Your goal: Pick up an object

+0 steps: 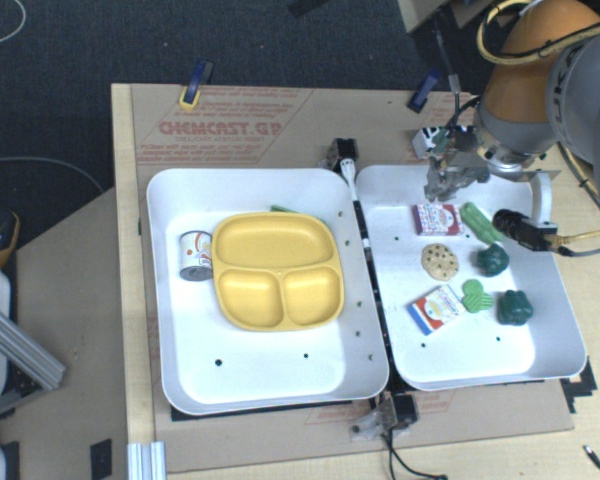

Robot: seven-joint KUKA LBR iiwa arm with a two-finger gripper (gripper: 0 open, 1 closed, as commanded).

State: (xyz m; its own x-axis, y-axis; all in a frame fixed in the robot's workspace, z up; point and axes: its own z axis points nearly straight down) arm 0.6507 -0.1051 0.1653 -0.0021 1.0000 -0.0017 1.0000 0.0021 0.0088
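We see the table (130, 268) carrying two white bins side by side. The left bin (180, 368) holds a yellow divided plate (277, 269), with a small can (195, 255) lying just beside the plate's left edge and a sliver of something green (283, 209) peeking out behind its far rim. The right bin (550, 348) holds the smaller things. The arm (530, 78) reaches in over that bin's far end, and its claw (446, 181) hangs just above a red and white packet (437, 219); we cannot tell whether the claw is released or clenched, and we see nothing between its tips. Beside the packet lies a long green piece (479, 222). Nearer us are a dark green lump (513, 308), another dark green piece (493, 260), a red, white and blue packet (437, 309), a round cookie (440, 260) and a small light green piece (474, 294).
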